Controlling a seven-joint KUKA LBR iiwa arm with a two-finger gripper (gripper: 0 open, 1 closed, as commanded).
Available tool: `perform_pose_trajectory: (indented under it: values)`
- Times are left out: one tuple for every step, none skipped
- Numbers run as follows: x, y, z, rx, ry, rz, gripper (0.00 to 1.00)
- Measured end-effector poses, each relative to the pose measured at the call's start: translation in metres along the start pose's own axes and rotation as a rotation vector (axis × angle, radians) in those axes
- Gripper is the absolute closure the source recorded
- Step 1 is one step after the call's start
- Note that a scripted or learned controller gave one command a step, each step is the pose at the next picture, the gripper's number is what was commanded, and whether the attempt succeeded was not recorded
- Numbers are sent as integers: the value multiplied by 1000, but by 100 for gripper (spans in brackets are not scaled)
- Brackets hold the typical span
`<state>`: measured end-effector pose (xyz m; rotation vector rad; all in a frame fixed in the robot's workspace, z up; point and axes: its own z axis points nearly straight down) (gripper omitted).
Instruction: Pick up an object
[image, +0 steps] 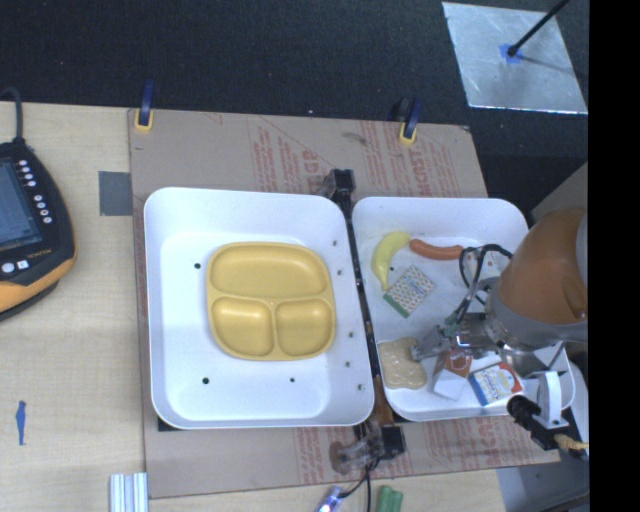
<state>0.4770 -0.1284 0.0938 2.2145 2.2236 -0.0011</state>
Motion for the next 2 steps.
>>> perform_pose_trajectory:
  values:
    - [-1,1,-10,-1,-2,-4,100]
    - [98,45,-98,4,4,-1,100]
